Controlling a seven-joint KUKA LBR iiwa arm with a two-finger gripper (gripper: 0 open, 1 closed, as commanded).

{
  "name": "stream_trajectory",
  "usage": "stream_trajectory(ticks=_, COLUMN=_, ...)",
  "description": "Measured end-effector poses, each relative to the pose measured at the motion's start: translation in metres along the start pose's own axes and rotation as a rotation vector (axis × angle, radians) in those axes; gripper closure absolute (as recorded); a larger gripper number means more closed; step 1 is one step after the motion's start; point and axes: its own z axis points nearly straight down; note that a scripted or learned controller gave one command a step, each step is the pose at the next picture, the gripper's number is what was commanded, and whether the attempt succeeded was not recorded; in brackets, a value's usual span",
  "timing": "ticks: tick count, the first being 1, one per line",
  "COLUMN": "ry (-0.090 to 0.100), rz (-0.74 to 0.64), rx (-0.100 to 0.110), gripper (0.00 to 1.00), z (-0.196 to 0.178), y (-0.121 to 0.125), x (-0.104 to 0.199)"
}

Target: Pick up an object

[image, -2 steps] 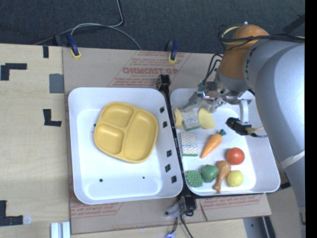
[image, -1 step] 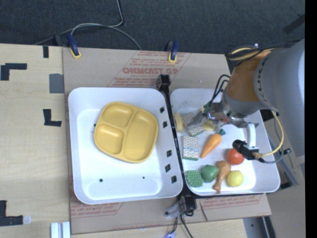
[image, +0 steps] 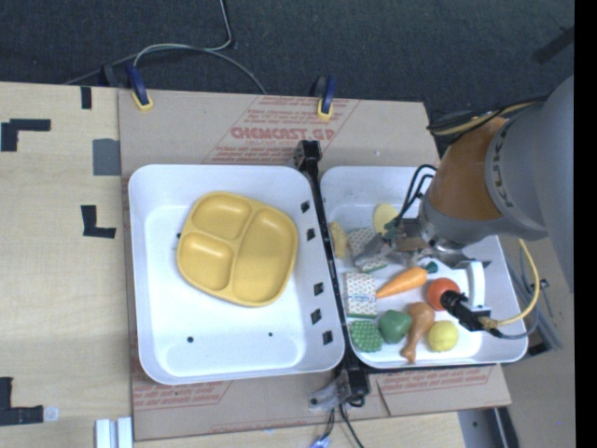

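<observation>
Orange carrot (image: 403, 282), tomato (image: 441, 291), lemon (image: 443, 336) and green pepper (image: 395, 325) lie glossy and rounded at the right bin (image: 508, 348)'s near edge. My gripper (image: 396, 242) hangs low mid-bin; I cannot tell its finger state. I judge nothing lifted yet. The left bin (image: 149, 278) holds a smooth yellow divided plate (image: 238, 248).

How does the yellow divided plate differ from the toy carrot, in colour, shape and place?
The yellow divided plate is pale yellow; the toy carrot is orange. The plate is broad, flat and rounded, with compartments; the carrot is slim and tapered. The plate lies alone in the left bin; the carrot lies in the right bin among other toy foods, beside the end effector. Both rest inside white bins.
</observation>
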Motion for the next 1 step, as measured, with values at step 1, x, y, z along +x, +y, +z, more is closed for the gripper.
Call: stream_trajectory(ticks=1, ry=0.003, rz=-0.002, rx=0.011, gripper=0.0, z=0.0029, y=0.074, x=0.0026)
